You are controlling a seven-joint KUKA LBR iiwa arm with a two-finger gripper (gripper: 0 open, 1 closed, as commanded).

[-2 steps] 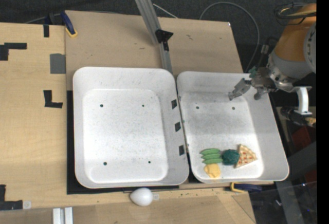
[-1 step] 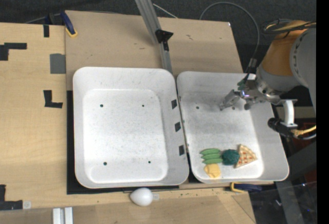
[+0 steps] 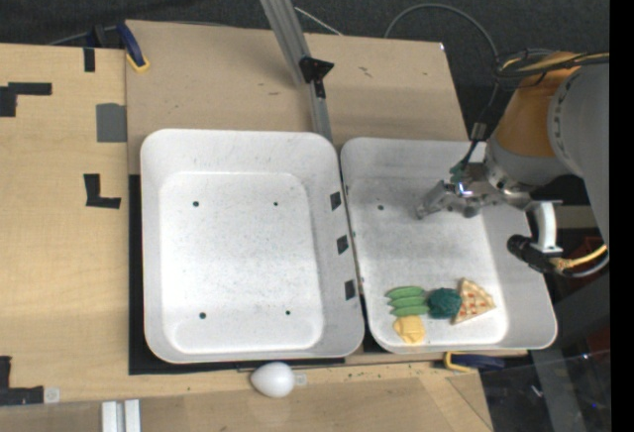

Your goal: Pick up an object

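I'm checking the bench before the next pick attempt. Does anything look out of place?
Yes: a white egg-shaped object lies on the bench below the left white bin, outside both bins. The small toy foods sit clustered in the right white bin.

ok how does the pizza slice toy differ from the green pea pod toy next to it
The pizza slice is a tan and orange triangle; the pea pod is a green, long, ridged shape. The pizza slice lies nearer the right bin's right edge; the pea pod lies further left. Both rest near that bin's front edge.
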